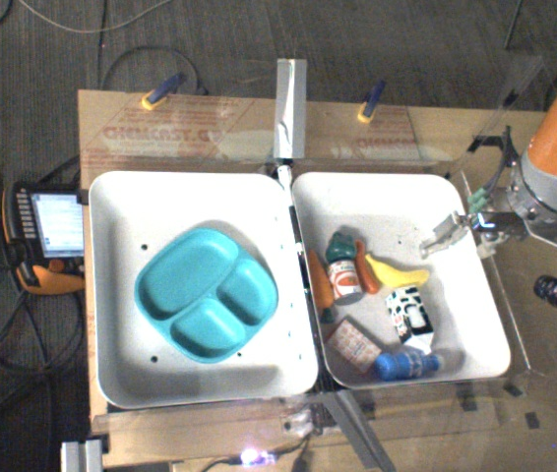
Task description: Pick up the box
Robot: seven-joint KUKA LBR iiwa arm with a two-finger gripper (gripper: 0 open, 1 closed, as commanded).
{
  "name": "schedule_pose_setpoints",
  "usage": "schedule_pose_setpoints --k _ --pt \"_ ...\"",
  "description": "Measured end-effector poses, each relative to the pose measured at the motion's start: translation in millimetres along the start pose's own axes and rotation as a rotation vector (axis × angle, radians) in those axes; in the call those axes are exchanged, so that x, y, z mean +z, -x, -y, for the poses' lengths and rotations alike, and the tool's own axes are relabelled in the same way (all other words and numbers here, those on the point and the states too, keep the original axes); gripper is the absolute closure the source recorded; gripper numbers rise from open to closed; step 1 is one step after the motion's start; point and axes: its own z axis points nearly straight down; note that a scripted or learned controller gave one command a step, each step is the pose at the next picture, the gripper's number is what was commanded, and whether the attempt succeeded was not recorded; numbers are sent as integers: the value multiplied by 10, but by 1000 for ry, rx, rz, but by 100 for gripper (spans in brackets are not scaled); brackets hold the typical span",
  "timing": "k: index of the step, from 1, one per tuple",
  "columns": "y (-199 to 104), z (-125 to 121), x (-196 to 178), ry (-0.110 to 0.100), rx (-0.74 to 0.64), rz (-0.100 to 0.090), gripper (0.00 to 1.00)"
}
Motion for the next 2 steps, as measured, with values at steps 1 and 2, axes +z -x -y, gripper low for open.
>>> schedule_pose_setpoints --k 1,2 --pt "-831 -240 817 -1 -3 -1 0" --pt "-687 268 1495 -3 -36 -2 0"
